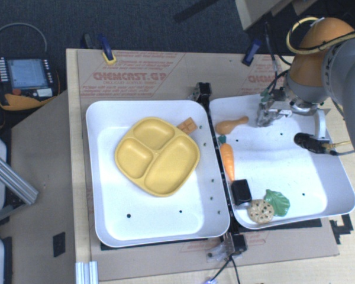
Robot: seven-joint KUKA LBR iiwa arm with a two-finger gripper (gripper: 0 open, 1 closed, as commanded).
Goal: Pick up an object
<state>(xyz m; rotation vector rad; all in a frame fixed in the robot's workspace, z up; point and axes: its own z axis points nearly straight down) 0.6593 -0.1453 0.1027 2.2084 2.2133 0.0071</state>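
Camera view: arm reaches in from upper right, gripper point(265, 116) low over the right bin point(319, 176) far corner, claw state cannot tell. Drumstick point(231, 125) just beside it; carrot point(226, 161), black block point(241, 191), cookie point(260, 211), green leaf point(278, 202) nearer. Yellow plate point(158, 155) in left bin point(106, 176).

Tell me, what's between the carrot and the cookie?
In the camera view, a small black block lies between the carrot and the cookie, by the right bin's left wall.
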